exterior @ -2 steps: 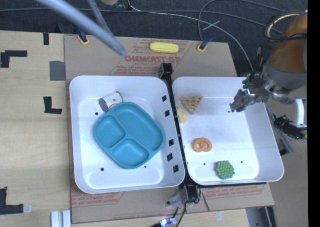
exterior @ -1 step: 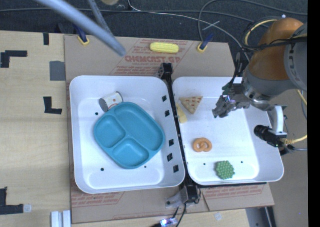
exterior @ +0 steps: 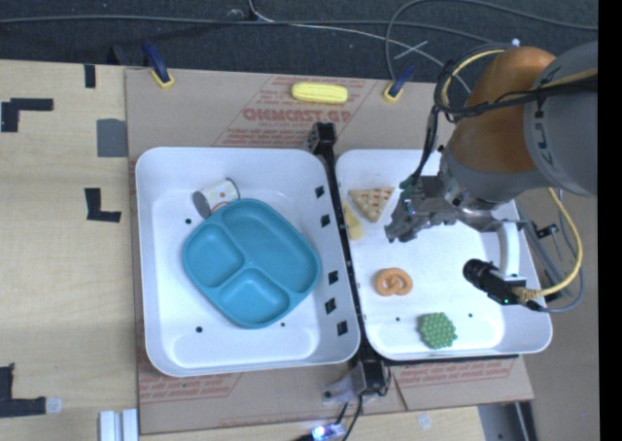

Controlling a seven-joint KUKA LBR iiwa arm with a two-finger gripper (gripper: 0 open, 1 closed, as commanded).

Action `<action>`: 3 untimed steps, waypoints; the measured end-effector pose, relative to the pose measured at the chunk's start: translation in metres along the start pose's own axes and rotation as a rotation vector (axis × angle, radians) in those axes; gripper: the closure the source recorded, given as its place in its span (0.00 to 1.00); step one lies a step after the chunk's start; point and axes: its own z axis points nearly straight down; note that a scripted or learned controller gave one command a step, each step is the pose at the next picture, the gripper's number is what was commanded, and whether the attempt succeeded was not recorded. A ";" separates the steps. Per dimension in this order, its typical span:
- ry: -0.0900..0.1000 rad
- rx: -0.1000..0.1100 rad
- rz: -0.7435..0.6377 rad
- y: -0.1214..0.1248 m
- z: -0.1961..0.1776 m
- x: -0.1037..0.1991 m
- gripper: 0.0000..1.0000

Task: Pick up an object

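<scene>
The left bin (exterior: 155, 264) holds a blue tray (exterior: 251, 261) with three compartments, lying flat and taking up most of the floor; a small white cup (exterior: 218, 196) lies on its side just beyond the tray's far left corner, its dark mouth turned left; a black divider (exterior: 335, 225) runs between the two bins; on the cardboard (exterior: 194, 109) behind the bins lies a yellow corn cob (exterior: 319, 93), well apart from everything else.

In the right bin (exterior: 505, 332), a pale yellow piece (exterior: 352, 224) lies against the divider wall; just right of it and a little farther back is a tan waffle wedge (exterior: 369, 202); nearer the front lies an orange pretzel (exterior: 394, 282); nearer still, by the front wall, sits a green bumpy ball (exterior: 437, 329).

The pincer (exterior: 403, 225) hangs low over the right bin's far half, its dark tips pointing left and down; the wedge lies just to its left, near the tips though not between them; the pretzel lies just in front of it, apart; the ball is farther off toward the front; nothing shows between the tips, and whether they stand apart or closed I cannot tell.

The arm (exterior: 559, 133) comes in from the right, grey with the orange band (exterior: 501, 104) above the wrist, bent down over the bin's far right corner; cables loop around it, and a black fitting (exterior: 491, 281) juts out over the bin's right side.
</scene>
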 end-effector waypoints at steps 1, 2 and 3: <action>0.000 -0.002 -0.001 -0.005 -0.012 0.055 1.00; -0.001 -0.002 -0.002 -0.009 -0.018 0.110 1.00; -0.001 0.001 -0.001 -0.025 -0.007 0.164 1.00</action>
